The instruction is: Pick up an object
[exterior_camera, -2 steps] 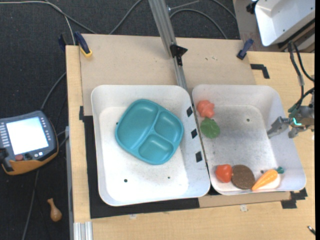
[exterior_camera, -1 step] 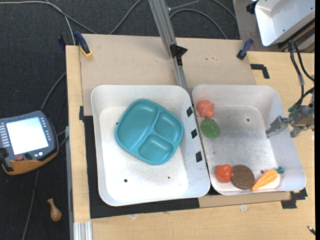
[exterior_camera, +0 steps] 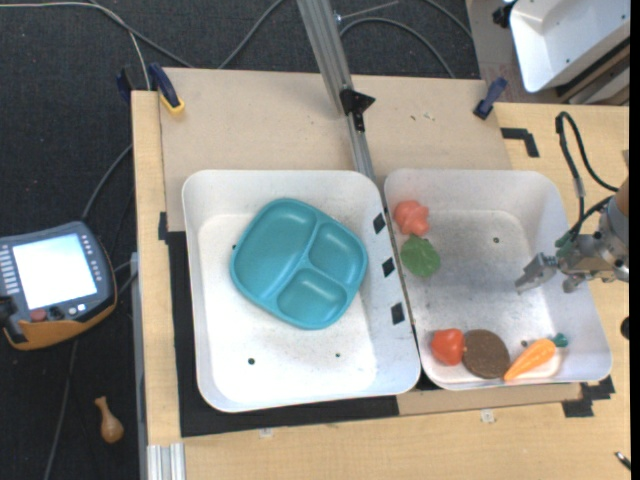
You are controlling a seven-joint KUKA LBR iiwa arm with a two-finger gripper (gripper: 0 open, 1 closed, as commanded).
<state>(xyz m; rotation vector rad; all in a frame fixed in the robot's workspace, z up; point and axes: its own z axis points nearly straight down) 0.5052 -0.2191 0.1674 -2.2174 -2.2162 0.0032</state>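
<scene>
No legible text, label, brand, number or sign is present. The handheld screen unit (exterior_camera: 52, 283) — well apart from the gripper, beyond both bins — shows a bright display, its content unreadable.

A dark carpeted floor (exterior_camera: 60, 98) fills the left side and the top of the frame. Several thin cables (exterior_camera: 95, 13) run across it in the upper left and along the top. A wooden bench (exterior_camera: 260, 118) occupies the centre and right; its top is pale and bare in the upper middle. Blue clamps (exterior_camera: 165, 88) grip its upper left corner and its upper right edge (exterior_camera: 490, 96). A grey metal pole (exterior_camera: 330, 48) slants down from the top centre. A handheld control screen (exterior_camera: 52, 278) lies on the floor at the left edge. White equipment (exterior_camera: 565, 18) sits in the upper right corner. Lighting is even, without hard shadows.
</scene>
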